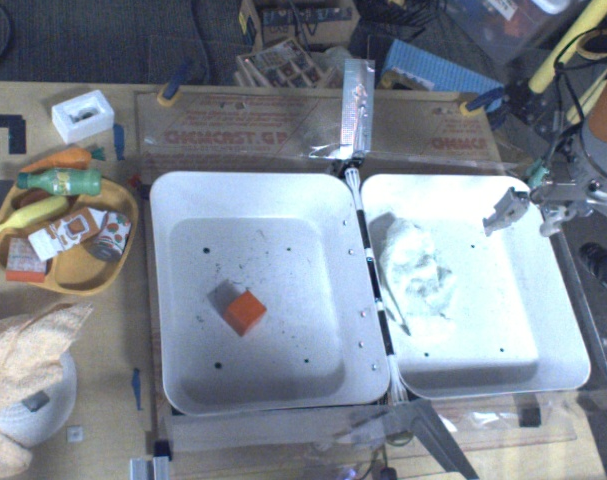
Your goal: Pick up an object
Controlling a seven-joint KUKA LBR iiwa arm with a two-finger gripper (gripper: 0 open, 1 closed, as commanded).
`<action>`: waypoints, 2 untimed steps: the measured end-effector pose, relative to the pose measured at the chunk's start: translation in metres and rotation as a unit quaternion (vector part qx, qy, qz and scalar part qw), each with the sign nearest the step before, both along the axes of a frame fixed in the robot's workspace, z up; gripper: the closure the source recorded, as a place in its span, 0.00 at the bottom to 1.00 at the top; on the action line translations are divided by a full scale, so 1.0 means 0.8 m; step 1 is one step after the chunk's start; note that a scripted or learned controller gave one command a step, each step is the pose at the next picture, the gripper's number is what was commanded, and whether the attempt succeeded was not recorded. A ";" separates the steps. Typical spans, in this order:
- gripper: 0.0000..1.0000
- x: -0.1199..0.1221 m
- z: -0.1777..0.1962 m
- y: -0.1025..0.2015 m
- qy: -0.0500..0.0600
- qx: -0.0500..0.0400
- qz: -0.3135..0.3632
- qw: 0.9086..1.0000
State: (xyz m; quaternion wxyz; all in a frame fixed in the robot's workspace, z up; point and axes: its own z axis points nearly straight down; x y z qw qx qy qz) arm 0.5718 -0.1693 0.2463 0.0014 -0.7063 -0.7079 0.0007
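At the far left of the frame a yellow bowl (63, 268) holds a clutter of small packets and a green bottle, with a pale cloth (28, 368) bunched below it; none of that is mine to fetch. Next comes the left bin (183, 208), smooth white plastic with rounded corners and a speckled floor, and on that floor, a little below centre, sits the orange block (247, 312), a small hard-edged cube turned corner-on, touching a flatter grey piece (223, 295) at its upper left. It has no real long axis, so any approach angle should do. Across the middle divider lies the right bin (543, 358), where a crumpled, translucent white bag (415, 268) rests near the bin's left wall, soft and shapeless. I, the gripper (523, 208), hang at the upper right corner of that bin, my two fingers spread apart with nothing between them. The block lies well apart from me, leftward and lower in the frame; the bag is nearer.
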 end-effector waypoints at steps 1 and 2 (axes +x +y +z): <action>0.00 -0.009 -0.032 0.060 0.000 0.000 0.027 1.000; 0.00 0.007 -0.047 -0.018 -0.002 -0.001 -0.026 1.000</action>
